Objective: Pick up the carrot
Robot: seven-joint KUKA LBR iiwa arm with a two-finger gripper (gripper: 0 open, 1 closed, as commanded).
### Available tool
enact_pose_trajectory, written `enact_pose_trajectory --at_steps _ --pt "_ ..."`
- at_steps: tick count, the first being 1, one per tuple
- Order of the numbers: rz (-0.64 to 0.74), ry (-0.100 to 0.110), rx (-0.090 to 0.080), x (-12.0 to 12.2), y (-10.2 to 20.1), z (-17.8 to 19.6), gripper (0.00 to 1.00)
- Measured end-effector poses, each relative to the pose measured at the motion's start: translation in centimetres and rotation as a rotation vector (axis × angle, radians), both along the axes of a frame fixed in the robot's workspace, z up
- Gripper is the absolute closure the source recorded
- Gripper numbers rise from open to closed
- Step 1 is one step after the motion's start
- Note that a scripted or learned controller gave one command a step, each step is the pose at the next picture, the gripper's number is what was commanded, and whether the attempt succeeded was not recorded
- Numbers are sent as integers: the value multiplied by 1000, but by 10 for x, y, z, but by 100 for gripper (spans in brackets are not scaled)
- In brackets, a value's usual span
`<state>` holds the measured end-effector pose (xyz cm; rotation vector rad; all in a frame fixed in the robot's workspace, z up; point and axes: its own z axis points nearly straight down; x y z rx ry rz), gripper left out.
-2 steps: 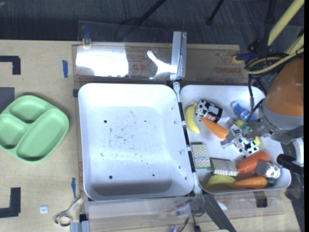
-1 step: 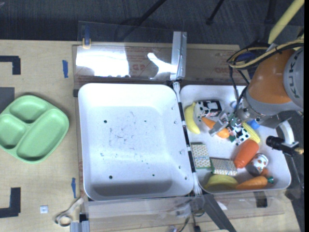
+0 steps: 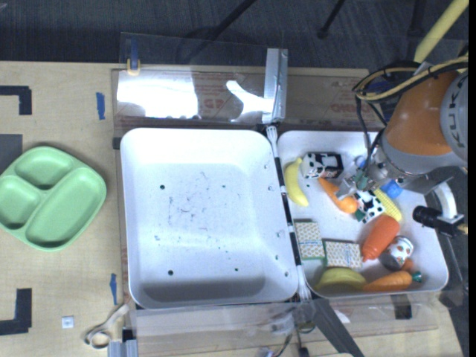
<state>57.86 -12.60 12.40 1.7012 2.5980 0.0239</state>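
The grey arm with its orange band [image 3: 422, 117] reaches in from the right over the right-hand shallow white bin [image 3: 439, 270], and its gripper [image 3: 355, 187] hangs low in the upper middle of that bin among the toys. The wrist and clutter around it mask it, so I cannot tell whether the gripper is clenched or released, and nothing can be seen held in it. The slim orange carrot with a small green end [image 3: 390, 280] lies on its side along the bin's front wall, near the right corner, well apart from the gripper. Just left of it rests a yellow-green rounded fruit [image 3: 341, 277]. Above the carrot sits a small round white and brown ball [image 3: 399, 251], and beside that a thick orange tapered piece [image 3: 381, 234] lies at a slant. A short orange chunk [image 3: 338, 198] lies just below and left of the gripper, near a black-and-white cow figure [image 3: 321, 166] and a yellow banana [image 3: 295, 185] that lies along the bin's left wall. A yellow corn cob [image 3: 388, 208] lies just right of the gripper. Two speckled flat packets [image 3: 327, 248] lie near the left wall. The left-hand shallow white bin [image 3: 197, 214] sits alongside, and a light green divided plastic plate [image 3: 48, 196] rests on the wooden bench [image 3: 59, 103] at far left.
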Motion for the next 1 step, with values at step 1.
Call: enact_pose_trajectory --at_steps 1 --pt "-197 35 10 43 51 134 100"
